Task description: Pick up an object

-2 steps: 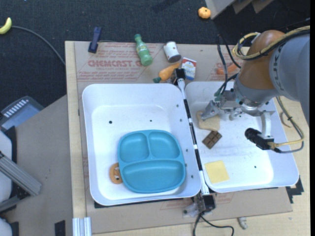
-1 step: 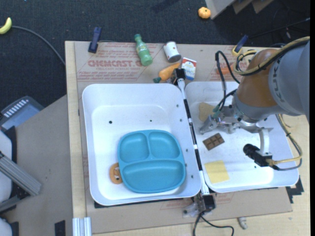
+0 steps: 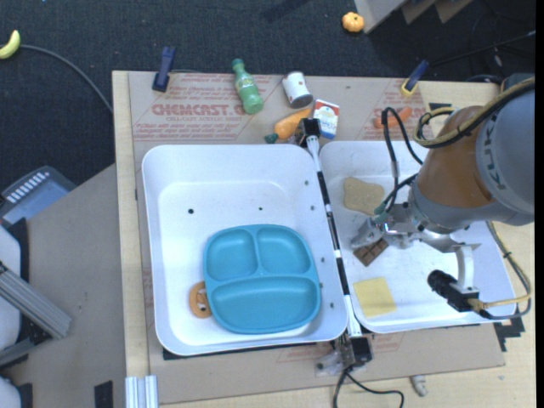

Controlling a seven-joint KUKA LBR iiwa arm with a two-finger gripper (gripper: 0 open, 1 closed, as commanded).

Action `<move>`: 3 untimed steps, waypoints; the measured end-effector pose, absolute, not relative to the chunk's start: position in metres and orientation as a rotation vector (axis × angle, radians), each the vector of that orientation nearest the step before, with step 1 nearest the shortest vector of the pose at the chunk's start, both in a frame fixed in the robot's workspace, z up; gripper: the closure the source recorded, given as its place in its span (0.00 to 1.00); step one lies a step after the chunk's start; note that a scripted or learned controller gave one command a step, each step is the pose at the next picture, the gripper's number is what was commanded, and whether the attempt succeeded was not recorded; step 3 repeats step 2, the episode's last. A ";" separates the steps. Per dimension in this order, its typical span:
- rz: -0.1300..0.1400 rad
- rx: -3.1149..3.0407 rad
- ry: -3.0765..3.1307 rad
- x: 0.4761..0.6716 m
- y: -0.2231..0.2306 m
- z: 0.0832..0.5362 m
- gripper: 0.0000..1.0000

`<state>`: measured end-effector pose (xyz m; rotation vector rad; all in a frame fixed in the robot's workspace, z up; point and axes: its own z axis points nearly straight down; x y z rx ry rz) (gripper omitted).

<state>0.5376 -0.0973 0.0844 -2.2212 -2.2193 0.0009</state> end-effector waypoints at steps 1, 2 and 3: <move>0.000 -2.222 -2.220 0.538 -0.097 0.094 1.00; -0.002 -2.220 -2.223 0.552 -0.036 0.185 1.00; -0.002 -2.220 -2.223 0.552 -0.036 0.185 1.00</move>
